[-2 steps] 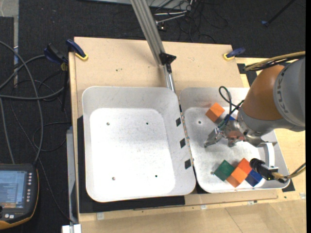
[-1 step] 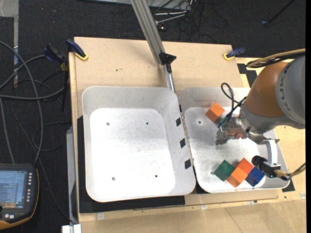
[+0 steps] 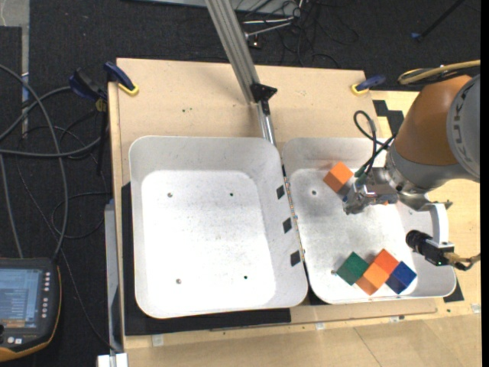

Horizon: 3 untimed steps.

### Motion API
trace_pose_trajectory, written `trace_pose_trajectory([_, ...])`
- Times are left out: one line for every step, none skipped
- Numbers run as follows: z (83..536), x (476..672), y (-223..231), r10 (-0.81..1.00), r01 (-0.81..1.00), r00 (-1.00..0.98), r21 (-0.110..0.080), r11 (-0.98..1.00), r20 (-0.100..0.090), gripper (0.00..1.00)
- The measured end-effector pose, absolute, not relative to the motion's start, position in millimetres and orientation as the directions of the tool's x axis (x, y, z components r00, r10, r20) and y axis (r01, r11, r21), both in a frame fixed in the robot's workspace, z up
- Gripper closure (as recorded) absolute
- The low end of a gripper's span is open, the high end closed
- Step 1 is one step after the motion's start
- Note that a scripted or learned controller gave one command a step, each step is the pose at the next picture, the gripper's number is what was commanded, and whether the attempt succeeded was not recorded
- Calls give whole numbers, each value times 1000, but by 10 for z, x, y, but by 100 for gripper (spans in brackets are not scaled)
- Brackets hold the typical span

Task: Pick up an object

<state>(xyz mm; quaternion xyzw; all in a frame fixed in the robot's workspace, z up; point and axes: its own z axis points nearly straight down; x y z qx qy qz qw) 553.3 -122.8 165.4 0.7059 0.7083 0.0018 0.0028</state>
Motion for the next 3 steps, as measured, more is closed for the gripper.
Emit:
trace_pose_trajectory([2090, 5516, -1201, 1000, 1000, -3, 6, 3, -2, 100])
trace_pose_trajectory([2439, 5532, -1202, 1000, 1000, -3, 6, 3, -2, 100])
trace_pose_trajectory([2513, 5709, -719, 1000, 1000, -8, 3, 8, 1, 100])
